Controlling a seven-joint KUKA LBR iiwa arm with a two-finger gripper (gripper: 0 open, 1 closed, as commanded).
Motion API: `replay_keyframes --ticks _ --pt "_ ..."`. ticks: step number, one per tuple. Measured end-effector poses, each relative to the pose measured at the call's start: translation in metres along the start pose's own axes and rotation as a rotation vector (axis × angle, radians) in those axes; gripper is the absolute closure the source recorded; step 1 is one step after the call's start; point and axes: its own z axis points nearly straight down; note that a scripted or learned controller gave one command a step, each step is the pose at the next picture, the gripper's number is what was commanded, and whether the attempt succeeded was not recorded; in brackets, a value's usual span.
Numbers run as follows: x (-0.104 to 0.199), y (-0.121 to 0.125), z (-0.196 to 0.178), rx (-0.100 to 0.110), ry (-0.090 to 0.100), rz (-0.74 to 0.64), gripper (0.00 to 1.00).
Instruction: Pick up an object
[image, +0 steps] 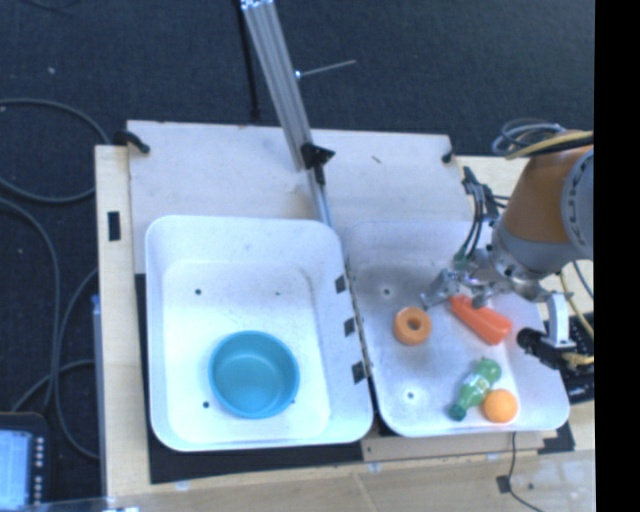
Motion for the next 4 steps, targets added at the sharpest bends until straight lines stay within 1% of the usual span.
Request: replay_keyframes --ticks 1,2,3,4 --pt "-0.001 0.003 -0.019 -0.013 0.0 0.003 1.0" --pt "-0.004 -0.005 -0.079 -0.014 0.002 0.006 1.0" --pt "-0.005 -0.004 -0.115 -0.012 0.002 -0.002 1.0" --pt "0.05 -0.007 -0.125 -0.005 0.006 -0.014 1.0"
